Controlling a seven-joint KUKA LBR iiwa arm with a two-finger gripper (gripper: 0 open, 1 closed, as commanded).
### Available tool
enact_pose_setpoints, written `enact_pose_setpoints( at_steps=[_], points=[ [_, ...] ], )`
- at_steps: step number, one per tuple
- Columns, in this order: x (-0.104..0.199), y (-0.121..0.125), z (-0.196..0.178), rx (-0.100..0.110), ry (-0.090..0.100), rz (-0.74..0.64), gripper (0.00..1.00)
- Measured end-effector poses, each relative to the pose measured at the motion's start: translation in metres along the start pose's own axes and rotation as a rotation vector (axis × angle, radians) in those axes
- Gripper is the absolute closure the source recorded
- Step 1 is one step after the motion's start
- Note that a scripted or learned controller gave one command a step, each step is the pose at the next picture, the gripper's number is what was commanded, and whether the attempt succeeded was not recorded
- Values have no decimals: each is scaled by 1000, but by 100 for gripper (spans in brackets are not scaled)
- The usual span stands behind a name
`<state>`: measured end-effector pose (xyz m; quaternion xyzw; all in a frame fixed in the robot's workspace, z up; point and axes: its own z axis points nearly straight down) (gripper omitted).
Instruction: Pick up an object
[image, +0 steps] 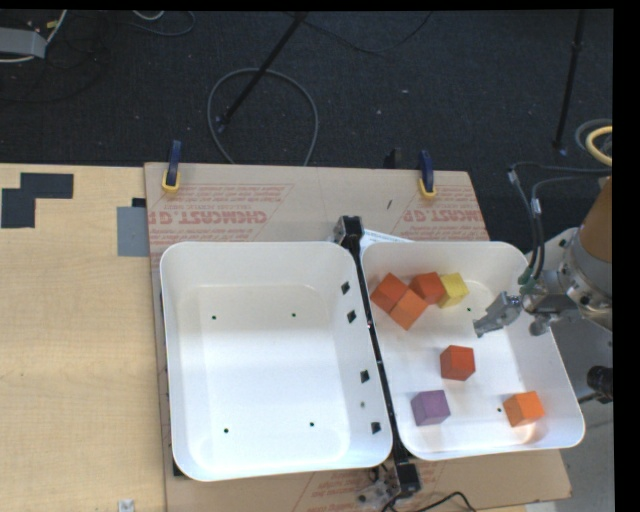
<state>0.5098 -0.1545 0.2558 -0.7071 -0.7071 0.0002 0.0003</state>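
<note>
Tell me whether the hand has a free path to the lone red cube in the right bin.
Probably yes. The hand sits just up and right of the red cube, with bare bin floor between them. The purple cube and the orange cube lie apart from it.

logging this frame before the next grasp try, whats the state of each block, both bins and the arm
gripper: over the right bin's right side, nothing visibly held
right bin: holds seven blocks
left bin: holds no blocks
two orange blocks: touching, near the divider
red block: against the yellow block
yellow block: flat, upper middle
red block alone: flat, apart, centre
purple block: flat, apart
orange block alone: near the lower right corner
</note>
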Motion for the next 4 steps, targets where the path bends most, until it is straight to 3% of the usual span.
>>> enact_pose_setpoints(
  at_steps=[1, 2, 3, 4],
  points=[
    [15, 0, 164, 12, 3, -1, 0],
    [44, 13, 166, -7, -3, 0, 0],
    [42, 13, 156, -7, -3, 3, 100],
    [42, 13, 156, -6, -3, 3, 0]
  ],
)
